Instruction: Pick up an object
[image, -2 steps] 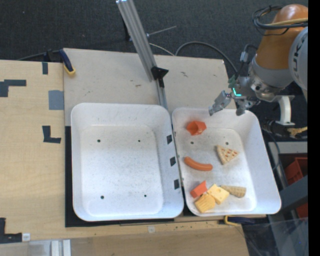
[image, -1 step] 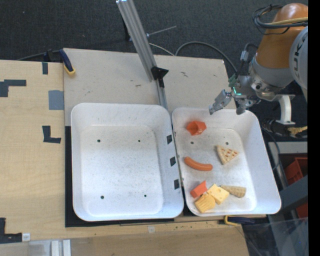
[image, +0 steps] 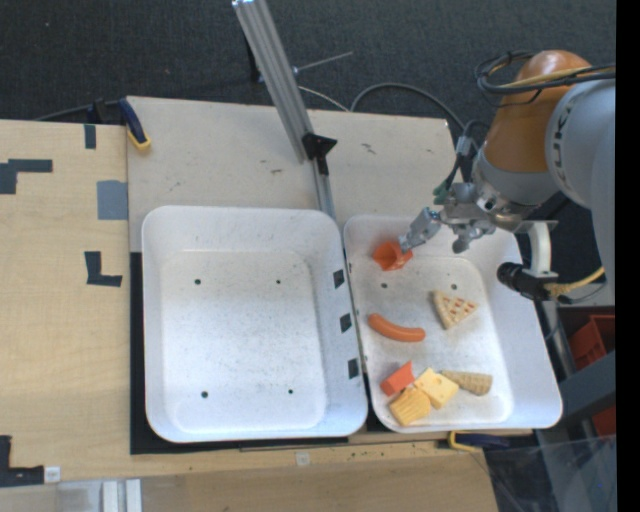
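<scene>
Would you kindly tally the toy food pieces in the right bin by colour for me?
Orange or red: 3, namely the block by the pincer, the sausage and the wedge.
Yellow: 2, the cheese cubes and.
Tan: 2, the pizza slice and the cone.
Total: 7.

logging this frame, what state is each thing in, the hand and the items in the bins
hand: over the right bin's far end, one finger at the red block
red block: on the bin floor
sausage: lying flat
pizza slice: lying flat
right bin: holds all the items
left bin: bare white floor
</scene>
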